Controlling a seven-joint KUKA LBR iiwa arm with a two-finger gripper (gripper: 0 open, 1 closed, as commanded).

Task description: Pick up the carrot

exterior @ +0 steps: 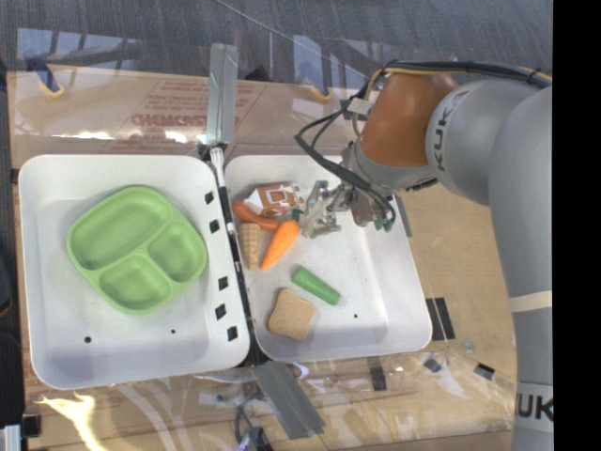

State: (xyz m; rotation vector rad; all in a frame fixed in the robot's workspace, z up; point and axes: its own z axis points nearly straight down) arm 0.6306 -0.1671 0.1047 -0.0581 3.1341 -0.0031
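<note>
Two white bins side by side on the bench. Left bin (56, 346) holds a green plate (136, 248) w/ three compartments, lying roughly in the bin's middle. Right bin (404, 299) holds the food items: the carrot (279, 243) lies in the upper-left part of that bin, tilted, thick end up-right & thin tip pointing down-left. Just left of it an ice-cream cone (250, 244), pale, touching or nearly touching the carrot's lower half. Above the cone a reddish sausage (254, 215) lies at a slant, its right end close to the carrot's top. Behind those, near the bin's back wall, a small brown-and-white packet (279, 196). Further down, a green pod-shaped piece (315, 286) sits apart from the carrot, to its lower right, & a slice of bread (291, 315) lies near the front of the bin, just below-left of the green piece. The arm (470, 139) comes in from the right, orange band above the wrist, cables looped round it. The gripper (319, 216) hangs low over the right bin's upper middle, just right of the carrot's thick end, maybe touching it. Fingers: metal parts are a blur of shine, so can't tell if they're wide or narrow; nothing is seen between them. The carrot rests on the bin floor.
</note>
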